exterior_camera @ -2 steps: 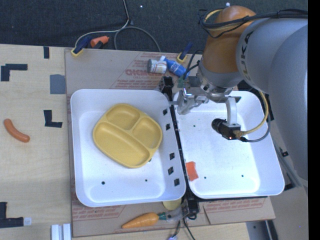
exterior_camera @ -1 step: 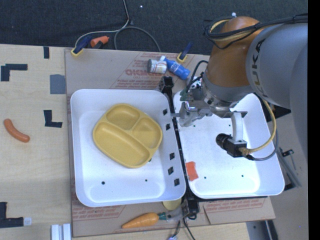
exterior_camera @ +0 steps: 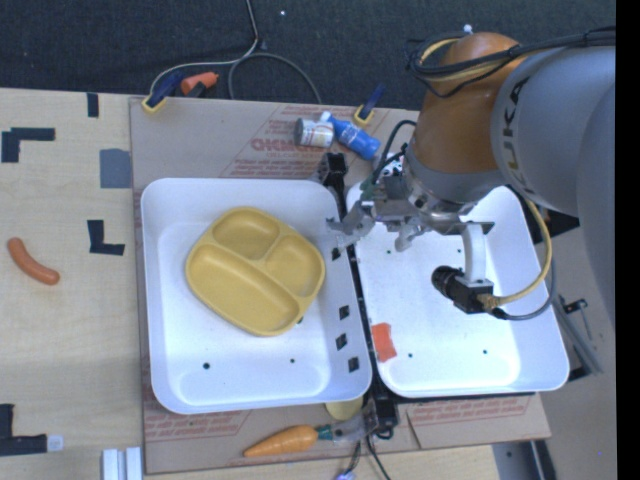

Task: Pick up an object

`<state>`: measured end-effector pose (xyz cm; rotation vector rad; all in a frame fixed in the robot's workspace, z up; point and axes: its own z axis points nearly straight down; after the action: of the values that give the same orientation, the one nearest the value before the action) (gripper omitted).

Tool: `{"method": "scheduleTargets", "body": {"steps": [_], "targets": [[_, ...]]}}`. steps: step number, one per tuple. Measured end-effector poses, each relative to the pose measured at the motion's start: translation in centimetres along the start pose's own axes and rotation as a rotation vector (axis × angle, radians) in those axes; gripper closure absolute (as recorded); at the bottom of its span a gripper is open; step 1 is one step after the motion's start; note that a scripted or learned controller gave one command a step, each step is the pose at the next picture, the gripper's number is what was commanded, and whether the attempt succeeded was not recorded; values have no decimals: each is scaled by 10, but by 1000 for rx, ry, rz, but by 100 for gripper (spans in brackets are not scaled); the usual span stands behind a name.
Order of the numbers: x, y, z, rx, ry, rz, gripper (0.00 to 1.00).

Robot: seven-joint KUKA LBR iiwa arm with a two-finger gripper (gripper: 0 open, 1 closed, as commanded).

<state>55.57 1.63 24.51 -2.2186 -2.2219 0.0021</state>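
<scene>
Yellow plate (exterior_camera: 256,270) sits untouched in the left bin (exterior_camera: 160,368); my gripper (exterior_camera: 400,223) hovers over the right bin (exterior_camera: 530,368), grip state unclear; I'd reposition next.

Orange sausage-shaped toy (exterior_camera: 33,261) lies on the wooden bench top, well left of the bins. Toy carrot (exterior_camera: 283,440) lies on cardboard just below the left bin's front edge. Orange-handled clamp (exterior_camera: 180,87) grips the cardboard's back left corner; blue clamp (exterior_camera: 368,104) near back centre. Blue-and-white tube-like item (exterior_camera: 338,133) lies beside it. Black cable (exterior_camera: 255,43) trails over dark carpet.
</scene>
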Motion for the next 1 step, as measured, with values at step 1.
{"method": "scheduleTargets", "body": {"steps": [1], "targets": [[-43,22,65,4,-3,5,0]]}}
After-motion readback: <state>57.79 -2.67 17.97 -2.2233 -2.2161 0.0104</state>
